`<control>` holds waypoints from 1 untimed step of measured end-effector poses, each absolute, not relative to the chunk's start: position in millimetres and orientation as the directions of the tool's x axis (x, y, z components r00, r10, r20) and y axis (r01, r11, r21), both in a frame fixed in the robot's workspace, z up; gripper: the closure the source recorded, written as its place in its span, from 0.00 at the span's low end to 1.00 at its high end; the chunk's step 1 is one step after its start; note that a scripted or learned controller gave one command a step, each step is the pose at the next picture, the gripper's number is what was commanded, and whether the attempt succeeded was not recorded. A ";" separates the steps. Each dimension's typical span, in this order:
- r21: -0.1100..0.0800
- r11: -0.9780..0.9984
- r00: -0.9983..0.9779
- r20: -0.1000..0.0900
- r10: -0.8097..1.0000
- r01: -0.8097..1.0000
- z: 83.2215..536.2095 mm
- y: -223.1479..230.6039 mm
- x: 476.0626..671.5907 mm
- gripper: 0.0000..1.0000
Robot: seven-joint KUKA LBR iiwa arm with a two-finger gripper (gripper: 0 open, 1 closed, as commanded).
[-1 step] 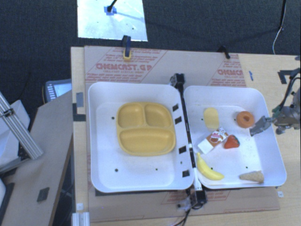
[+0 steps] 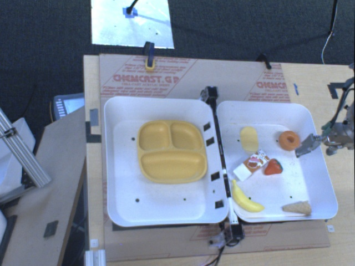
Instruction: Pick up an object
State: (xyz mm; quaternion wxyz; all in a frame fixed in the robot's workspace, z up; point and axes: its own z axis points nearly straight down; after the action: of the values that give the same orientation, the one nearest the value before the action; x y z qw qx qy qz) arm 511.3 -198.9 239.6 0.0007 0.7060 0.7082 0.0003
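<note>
Over the right bin's right rim, the end effector, grip state impossible to tell, could nudge the round orange fruit away by descending off-centre.

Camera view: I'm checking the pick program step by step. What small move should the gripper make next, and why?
Probably a short move left and down toward the orange donut-shaped toy. The gripper sits at the right bin's right side, just beside that toy and apart from it, so it looks like the nearest target. The strawberry and banana lie farther off.
</note>
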 end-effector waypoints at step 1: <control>-0.001 0.001 -0.001 0.000 1.000 1.000 195.9 -199.9 505.4 0.00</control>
State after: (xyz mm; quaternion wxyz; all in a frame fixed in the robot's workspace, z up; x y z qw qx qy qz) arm 505.4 -199.9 195.9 -0.0006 0.7068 0.7074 -0.0003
